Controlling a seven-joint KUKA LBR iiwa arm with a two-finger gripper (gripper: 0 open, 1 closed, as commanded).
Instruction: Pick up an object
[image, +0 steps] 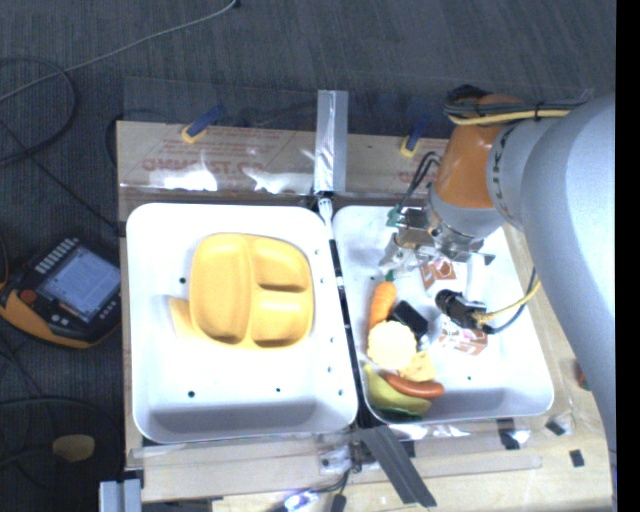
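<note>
My gripper (403, 252) hangs low over the upper middle of the right bin (520, 375), just above the top of an orange carrot (381, 302). A small black object (408, 318) lies against the carrot's right side. Below them are a white round item (391, 343), a yellow wedge (424, 366), a red sausage (413, 386) and a yellow-green fruit (388, 397). Red-and-white packets lie beside the gripper (438, 271) and further down on the right (463, 342). I see nothing held by the gripper.
The left bin (160, 400) holds a yellow divided tray (250, 288). A metal divider strip (331, 130) runs up between the bins. The grey arm (570, 200) covers the right bin's right side. An orange and black device (65, 290) lies on the floor to the left.
</note>
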